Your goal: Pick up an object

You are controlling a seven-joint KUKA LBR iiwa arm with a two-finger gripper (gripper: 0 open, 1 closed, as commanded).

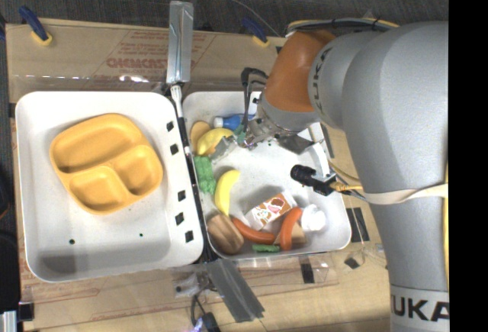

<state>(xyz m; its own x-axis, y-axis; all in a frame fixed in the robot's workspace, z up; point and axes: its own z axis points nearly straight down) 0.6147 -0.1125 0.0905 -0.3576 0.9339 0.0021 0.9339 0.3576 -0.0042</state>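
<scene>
The right bin (335,235) holds several toy foods: a yellow lemon-like piece (210,141), a banana (226,190), a green leafy piece (204,172), a brown potato-like piece (224,233), a red-orange carrot or sausage (284,228), a small printed carton (270,211), a white cap-shaped piece (313,217) and a blue item (230,123). My gripper (248,136) reaches low into the bin's far left part, next to the lemon-like piece and the blue item. The wrist hides its fingertips.
The left bin (46,246) holds a yellow divided plate (107,161). A metal divider bar (180,40) stands between the bins at the back. Blue clamps (35,24) grip the cardboard base. The grey arm (381,109) covers the right bin's right side.
</scene>
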